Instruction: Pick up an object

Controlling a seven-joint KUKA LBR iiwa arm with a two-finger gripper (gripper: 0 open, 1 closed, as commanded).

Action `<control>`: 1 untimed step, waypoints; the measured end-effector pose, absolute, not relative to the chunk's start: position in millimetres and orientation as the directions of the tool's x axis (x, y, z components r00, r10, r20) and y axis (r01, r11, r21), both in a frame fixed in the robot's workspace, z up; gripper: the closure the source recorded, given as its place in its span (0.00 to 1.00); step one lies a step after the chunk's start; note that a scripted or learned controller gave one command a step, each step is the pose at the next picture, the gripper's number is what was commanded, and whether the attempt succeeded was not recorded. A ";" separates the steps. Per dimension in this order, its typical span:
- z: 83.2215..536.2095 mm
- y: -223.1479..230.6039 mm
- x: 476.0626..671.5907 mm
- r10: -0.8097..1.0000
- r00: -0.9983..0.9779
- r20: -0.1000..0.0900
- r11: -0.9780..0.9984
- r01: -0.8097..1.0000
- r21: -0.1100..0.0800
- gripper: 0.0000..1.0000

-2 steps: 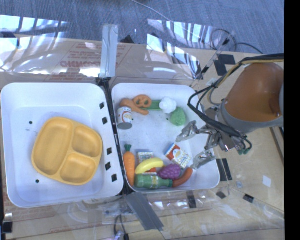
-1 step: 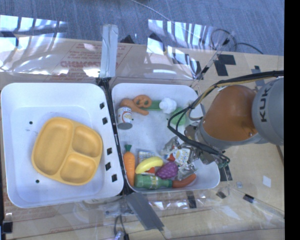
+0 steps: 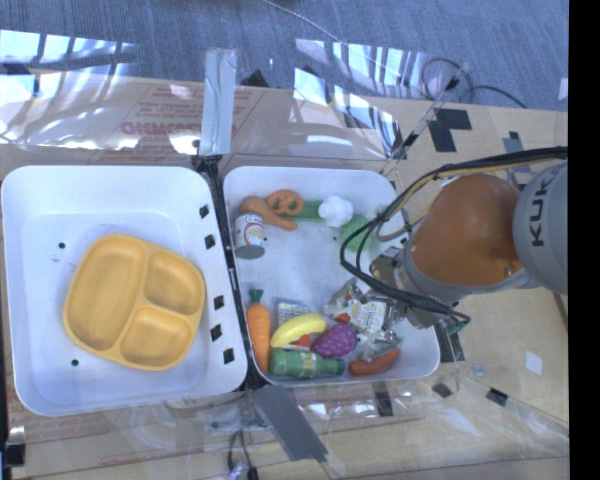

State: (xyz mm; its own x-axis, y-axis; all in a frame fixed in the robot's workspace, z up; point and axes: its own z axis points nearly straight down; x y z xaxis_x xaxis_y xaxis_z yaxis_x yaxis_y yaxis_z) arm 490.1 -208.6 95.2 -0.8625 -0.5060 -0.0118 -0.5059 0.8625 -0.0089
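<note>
The left bin (image 3: 20,268) holds one yellow divided plate (image 3: 132,300). The right bin (image 3: 310,180) holds toy food: one pretzel (image 3: 280,208), one small can (image 3: 249,233), one carrot (image 3: 259,333), one banana (image 3: 297,327), one grape bunch (image 3: 335,342) and one green bottle (image 3: 305,365), mostly crowded at its near edge. The gripper (image 3: 380,318) sits low over that pile; whether it is wide or closed I cannot tell. Cardboard and clear plastic sheeting (image 3: 110,118) cover the bench, above grey carpet (image 3: 130,8).
</note>
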 end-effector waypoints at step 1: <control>104.4 -206.4 490.7 -0.513 -0.858 -0.010 0.858 -0.513 -0.007 1.00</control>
State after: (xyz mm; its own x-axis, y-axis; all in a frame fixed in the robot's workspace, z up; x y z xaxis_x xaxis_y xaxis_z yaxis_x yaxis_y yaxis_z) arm 490.7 -206.4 104.4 -0.8582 -0.5132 -0.0101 -0.5132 0.8583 -0.0074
